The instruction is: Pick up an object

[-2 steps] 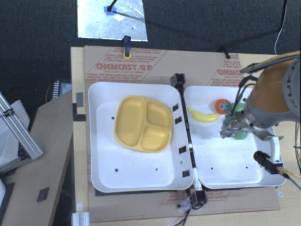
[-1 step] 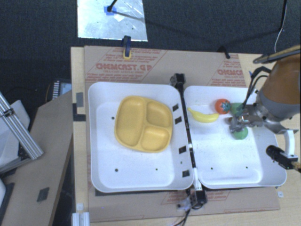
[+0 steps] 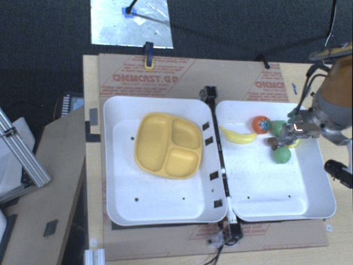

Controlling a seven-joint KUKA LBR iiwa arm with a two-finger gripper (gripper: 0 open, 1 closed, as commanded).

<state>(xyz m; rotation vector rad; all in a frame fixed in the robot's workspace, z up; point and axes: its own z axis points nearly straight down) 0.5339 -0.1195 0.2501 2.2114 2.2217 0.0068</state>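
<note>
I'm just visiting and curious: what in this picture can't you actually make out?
- Whether the gripper grips anything: too small and blurred in the camera view.
- A yellowish thing beside it: mostly covered by the arm, so unidentifiable.
- The green ball: its upper edge sits under the gripper.
- The arm: cut off by the right edge.
- The red fruit: details too small.

I see the worktop (image 3: 91, 93) filling the middle of the frame, covered by a brown printed sheet (image 3: 182, 76). Two white bins sit side by side on it: the left bin (image 3: 118, 164) centre-left, the right bin (image 3: 265, 197) centre-right, their inner edges touching.
</note>
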